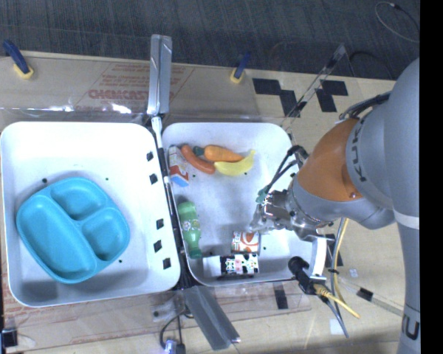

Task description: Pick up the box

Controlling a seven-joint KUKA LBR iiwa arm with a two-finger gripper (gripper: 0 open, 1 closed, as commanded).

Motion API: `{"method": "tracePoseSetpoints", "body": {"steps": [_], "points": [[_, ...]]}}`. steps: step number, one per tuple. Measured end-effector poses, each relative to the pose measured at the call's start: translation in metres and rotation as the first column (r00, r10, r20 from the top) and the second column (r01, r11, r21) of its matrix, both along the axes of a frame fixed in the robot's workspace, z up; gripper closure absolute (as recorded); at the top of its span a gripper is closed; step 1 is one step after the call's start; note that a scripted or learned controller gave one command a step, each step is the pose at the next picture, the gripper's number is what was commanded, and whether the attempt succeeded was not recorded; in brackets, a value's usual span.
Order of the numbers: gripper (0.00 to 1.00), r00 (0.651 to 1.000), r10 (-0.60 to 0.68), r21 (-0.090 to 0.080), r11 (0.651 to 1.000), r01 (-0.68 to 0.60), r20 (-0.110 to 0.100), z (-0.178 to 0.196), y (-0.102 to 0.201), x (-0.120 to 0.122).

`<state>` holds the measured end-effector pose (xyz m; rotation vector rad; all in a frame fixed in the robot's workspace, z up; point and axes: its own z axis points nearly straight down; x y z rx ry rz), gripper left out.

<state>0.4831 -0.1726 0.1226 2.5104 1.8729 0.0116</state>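
Two white bins (29,135): left holds blue tray (72,229), right box (240,265).

A divided tray (72,229) lies in the left bin (29,142); in the right bin (273,142), a box (239,265) sits at the near wall, a bottle (190,229) to its left, the claw (252,231) just above.
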Motion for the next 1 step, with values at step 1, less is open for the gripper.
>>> {"method": "tracePoseSetpoints", "body": {"steps": [1], "points": [[0.0,1.0,0.0,0.0,1.0,0.0,0.0,-0.0002,0.0001,-0.0002]]}}
